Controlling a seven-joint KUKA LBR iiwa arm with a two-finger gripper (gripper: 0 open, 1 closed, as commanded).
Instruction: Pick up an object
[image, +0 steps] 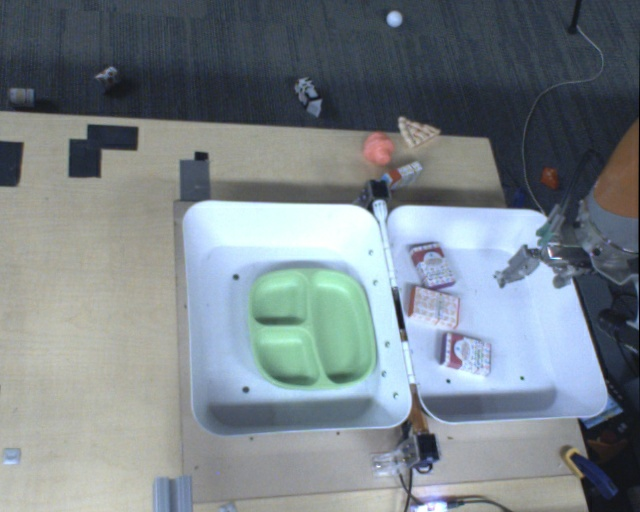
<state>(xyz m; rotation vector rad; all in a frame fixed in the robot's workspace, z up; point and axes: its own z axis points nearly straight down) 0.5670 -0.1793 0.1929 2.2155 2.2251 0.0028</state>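
Three small red-and-white packets lie in the right bin (560, 400): one at the top (431, 265), one in the middle (436, 307), one lower down (465, 353). A green divided plate (308, 327) sits in the left bin (210, 400). My gripper (537, 272) hangs over the right bin's upper right part, to the right of the top packet and apart from it. It is open, with one finger (514, 269) pointing left, and nothing between the fingers.
Behind the bins on the bench lie a pink ball (378, 149), a pizza-slice toy (418, 131) and a small tube (402, 176). A dark block (195, 178) stands at the left bin's back corner. Cables and a clip (415, 455) sit at the front.
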